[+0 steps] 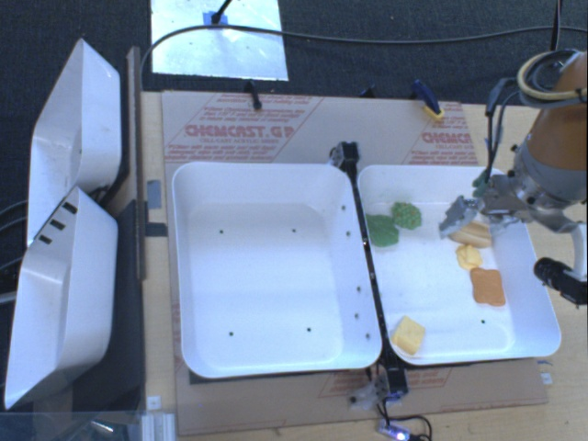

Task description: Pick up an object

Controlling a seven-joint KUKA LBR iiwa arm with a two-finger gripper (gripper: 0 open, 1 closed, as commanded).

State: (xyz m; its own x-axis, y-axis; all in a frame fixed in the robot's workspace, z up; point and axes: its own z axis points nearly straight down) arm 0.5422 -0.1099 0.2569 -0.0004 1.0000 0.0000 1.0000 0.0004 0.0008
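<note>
My gripper (462, 217) hangs over the far right part of the right bin (524, 338). It sits just above a tan bread-like piece (474, 236) and partly hides it. Whether it touches that piece I cannot tell. Below the tan piece lie a small yellow piece (469, 256) and an orange piece (488, 287). Two green lumps (405, 215) (383, 231) rest near the bin's left wall. A yellow wedge (408, 334) lies near its front edge.
The left bin (266, 274) stands beside the right one, with a black divider clamp (346, 154) at the far end between them. Spare white bins (64, 246) lean at the far left. A black fixture (560, 278) juts in at the right edge.
</note>
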